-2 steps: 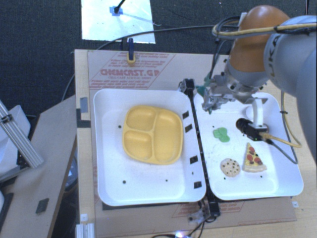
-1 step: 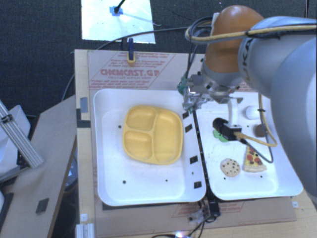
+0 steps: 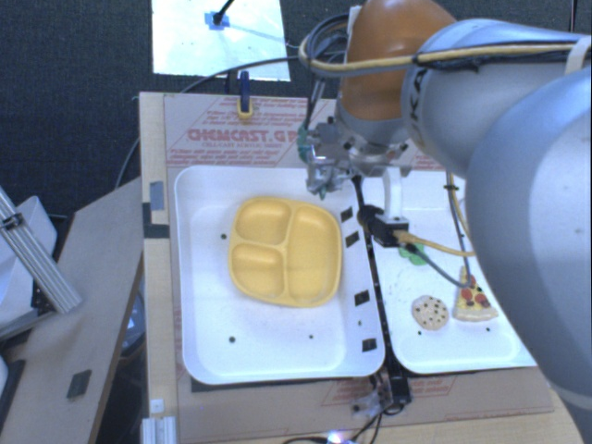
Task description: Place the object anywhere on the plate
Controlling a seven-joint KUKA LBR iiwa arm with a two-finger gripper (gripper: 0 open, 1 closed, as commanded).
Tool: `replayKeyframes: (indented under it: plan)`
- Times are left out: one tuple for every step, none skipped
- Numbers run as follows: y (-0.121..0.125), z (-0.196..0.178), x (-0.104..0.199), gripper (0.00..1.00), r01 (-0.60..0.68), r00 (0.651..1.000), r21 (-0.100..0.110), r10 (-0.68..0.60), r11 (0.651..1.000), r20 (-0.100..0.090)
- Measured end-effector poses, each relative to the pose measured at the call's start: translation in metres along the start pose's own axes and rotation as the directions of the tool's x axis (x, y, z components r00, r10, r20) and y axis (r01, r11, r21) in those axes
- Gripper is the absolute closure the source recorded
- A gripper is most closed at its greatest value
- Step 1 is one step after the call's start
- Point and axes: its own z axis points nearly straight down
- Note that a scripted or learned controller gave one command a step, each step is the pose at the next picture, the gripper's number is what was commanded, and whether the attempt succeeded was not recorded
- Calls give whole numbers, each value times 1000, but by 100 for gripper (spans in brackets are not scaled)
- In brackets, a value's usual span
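A yellow plate point(image 3: 285, 251) with three compartments lies in the middle of the left white bin point(image 3: 208, 340). Nothing rests on it. My gripper point(image 3: 319, 176) hangs just beyond the plate's far right corner, near the back of the left bin, with the orange-banded wrist right above it. In the right bin point(image 3: 499, 348) lie a round cookie point(image 3: 429, 313), a pizza slice point(image 3: 474, 302) and a small green piece point(image 3: 414, 255), the last partly under a yellow cable. The arm hides much of the right bin.
A black divider strip point(image 3: 370, 294) runs between the two bins. A black connector and yellow cable point(image 3: 435, 246) trail over the right bin's left side. Cardboard lies under both bins, and a white sheet point(image 3: 217, 24) sits at the back.
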Motion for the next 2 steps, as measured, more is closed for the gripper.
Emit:
replayKeyframes:
  plan:
    - [9, 12, 55, 100, 0, 1000, 2, 0, 1000, 1]
    - [9, 11, 51, 0, -5, 1000, 2, 5, 1000, 2]
